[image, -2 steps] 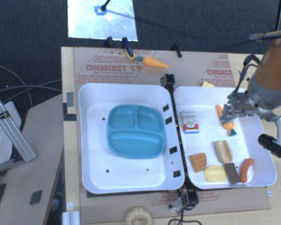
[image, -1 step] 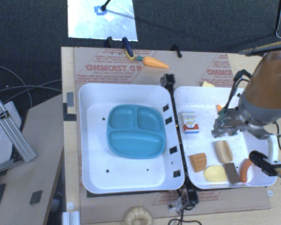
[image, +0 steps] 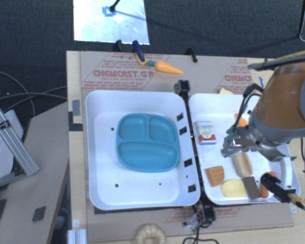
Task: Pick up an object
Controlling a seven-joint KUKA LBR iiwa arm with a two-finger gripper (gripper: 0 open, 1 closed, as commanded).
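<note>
The grey two-finger gripper (image: 235, 145) hangs low in the right white plastic bin (image: 213, 104), just above the tan rounded bread-roll toy (image: 242, 164); whether it is open I cannot tell. Judged, this is the descent: next, closing squarely on that smooth, rounded roll. Beside it lie a yellow oval toy (image: 233, 188) and a glossy carton (image: 205, 132).
</note>
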